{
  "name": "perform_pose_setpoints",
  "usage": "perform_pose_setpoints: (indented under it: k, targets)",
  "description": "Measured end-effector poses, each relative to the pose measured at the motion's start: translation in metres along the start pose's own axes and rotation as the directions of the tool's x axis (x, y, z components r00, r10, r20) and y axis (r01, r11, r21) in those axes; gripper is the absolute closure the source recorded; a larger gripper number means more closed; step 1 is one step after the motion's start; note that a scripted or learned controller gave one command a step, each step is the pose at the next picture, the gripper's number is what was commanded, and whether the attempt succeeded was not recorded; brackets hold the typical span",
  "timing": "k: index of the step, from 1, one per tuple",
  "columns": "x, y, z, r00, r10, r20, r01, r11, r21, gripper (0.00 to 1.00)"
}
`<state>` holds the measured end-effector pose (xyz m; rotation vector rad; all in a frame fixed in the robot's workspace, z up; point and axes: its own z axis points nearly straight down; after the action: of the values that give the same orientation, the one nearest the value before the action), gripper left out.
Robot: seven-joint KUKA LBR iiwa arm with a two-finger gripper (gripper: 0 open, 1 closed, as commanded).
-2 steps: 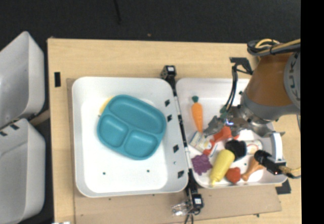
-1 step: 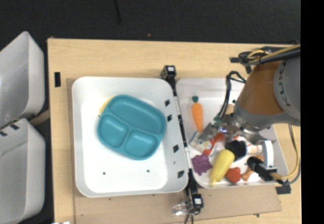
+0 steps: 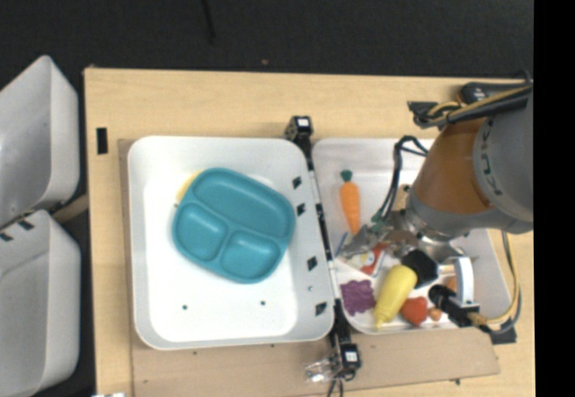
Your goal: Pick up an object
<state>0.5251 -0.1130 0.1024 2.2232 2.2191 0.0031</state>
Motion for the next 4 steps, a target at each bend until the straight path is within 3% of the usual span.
perform_pose_setpoints:
  k: [1,4]
  targets:
    - [-0.003,0.003,-0.014,1.000,0.008,0.005,-0.007,1.000,-0.012,1.00]
    - [-0.014,0.013,-0.141,1.000,-0.004,0.003,0.004,1.000,-0.004,1.00]
